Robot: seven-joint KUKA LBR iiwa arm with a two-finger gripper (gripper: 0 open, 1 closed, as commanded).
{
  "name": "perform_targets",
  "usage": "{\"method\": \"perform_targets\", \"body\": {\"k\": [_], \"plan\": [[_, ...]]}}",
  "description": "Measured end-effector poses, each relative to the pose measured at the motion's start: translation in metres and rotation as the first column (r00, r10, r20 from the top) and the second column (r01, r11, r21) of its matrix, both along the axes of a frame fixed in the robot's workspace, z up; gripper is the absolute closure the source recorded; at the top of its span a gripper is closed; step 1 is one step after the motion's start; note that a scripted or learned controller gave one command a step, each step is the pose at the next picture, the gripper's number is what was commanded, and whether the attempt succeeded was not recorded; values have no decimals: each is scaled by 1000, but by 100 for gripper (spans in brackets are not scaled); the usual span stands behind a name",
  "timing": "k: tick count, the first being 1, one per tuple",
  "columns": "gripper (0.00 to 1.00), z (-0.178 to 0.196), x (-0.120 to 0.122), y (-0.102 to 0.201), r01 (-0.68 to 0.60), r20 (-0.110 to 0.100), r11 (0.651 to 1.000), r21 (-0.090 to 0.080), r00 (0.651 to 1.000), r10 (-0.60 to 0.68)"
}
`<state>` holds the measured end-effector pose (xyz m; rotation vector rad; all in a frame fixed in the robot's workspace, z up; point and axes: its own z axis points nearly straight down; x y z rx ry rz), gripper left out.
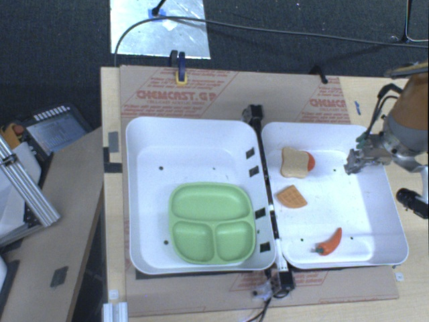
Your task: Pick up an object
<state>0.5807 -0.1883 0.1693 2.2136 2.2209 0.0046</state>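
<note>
The right bin point(375, 206) holds three small things. A tan bread slice point(293, 162) lies near its back left with a red tomato piece point(310, 161) tucked against its right side. A small orange waffle-like cracker point(291, 197) lies just in front of the bread. A red-orange chili pepper point(330, 241) lies near the front wall. My gripper point(353, 164) hangs over the bin's right part, about level with the bread and well to its right. Nothing shows between it and the bin floor.
The left bin point(154, 146) holds a green three-compartment plate point(212, 222) toward its front. A black clip strip point(263, 180) joins the two bins. Cables run across the dark floor behind the bench. A yellow clamp point(180, 69) sits at the board's back edge.
</note>
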Motion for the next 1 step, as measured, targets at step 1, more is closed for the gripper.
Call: {"method": "perform_targets", "body": {"k": [1], "plan": [[100,46,0,6,-2,-1,1000,1,1000,2]]}}
